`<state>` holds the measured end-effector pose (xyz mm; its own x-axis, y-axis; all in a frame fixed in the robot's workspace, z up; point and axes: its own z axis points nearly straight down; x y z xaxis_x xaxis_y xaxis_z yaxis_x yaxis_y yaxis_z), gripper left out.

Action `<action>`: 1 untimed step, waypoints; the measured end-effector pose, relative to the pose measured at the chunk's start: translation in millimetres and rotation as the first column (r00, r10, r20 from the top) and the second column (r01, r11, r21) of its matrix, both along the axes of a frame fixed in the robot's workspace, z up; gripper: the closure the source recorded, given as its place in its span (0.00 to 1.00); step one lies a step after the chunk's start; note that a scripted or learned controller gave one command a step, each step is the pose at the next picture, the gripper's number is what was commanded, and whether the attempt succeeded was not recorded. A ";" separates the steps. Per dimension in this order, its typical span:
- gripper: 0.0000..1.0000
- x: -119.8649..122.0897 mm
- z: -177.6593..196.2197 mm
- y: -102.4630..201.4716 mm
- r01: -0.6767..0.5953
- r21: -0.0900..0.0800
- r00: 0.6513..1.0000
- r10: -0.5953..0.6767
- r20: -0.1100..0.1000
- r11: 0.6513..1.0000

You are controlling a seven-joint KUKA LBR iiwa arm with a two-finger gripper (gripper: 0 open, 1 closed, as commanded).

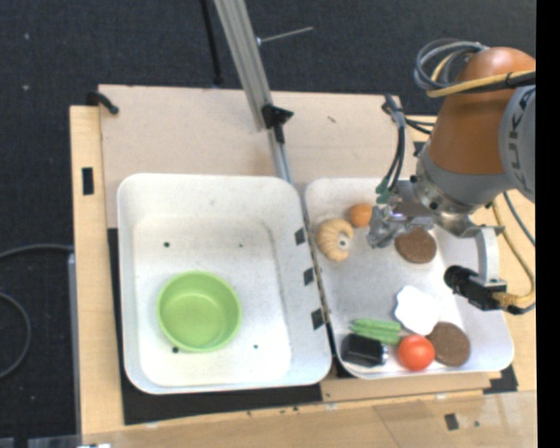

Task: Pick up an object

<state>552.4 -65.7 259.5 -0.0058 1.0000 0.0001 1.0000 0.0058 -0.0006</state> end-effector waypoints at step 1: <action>1.00 17.7 -6.8 45.3 0.000 0.000 1.000 0.000 0.002 1.000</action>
